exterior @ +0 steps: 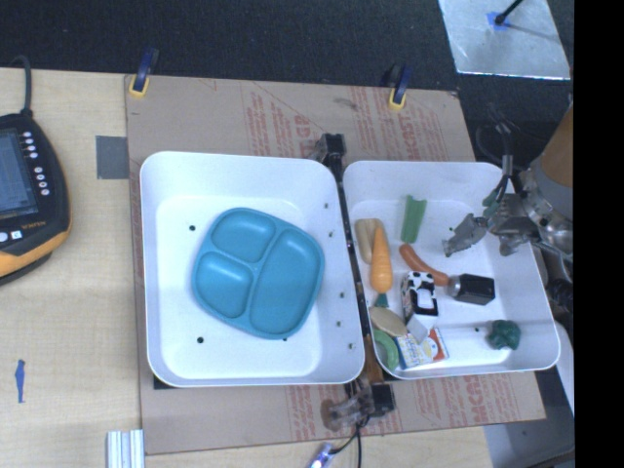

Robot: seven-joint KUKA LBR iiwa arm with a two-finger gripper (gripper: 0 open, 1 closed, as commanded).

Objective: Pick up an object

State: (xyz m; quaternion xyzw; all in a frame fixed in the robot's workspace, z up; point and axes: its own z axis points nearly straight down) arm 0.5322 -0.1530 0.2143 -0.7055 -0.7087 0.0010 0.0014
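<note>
**Approach under way, nothing gripped**

I'd take the sausage point(423, 262), lying low and just left of my gripper point(475, 233), in the right bin point(546, 310). Its fingers are spread, bare. Next: shift over, descend, close.

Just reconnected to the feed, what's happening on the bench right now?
The arm reaches in over the right bin, with its gripper near the bin's upper right and nothing between its fingers. Below and left of it lie the items to pick from: a green block, a carrot, a black-and-white toy, a black cylinder, a dark green piece and a few more. The left bin holds a blue plate. Nothing has been picked up yet.
</note>
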